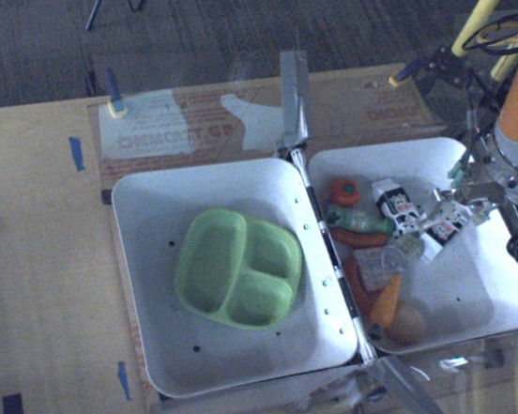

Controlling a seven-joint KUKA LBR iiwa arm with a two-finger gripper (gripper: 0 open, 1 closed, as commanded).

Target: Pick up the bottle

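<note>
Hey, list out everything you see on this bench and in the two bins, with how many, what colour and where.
Shallow white plastic bins: two, white, side by side on the bench.
Divided green plastic plate: one, green, three compartments, middle of the left bin.
Clear bottle with green tint: one, lying at the right bin's left side.
Red tomato-like toy: one, red, right bin, upper left.
Orange toy carrot: one, orange, right bin, lower left.
Tan round item: one, beside the carrot's lower end.
White and black packet: one, right bin, upper middle.
Blue tape strips: several, on the bench.
Gripper: one, grey, over the right bin's middle.
</note>
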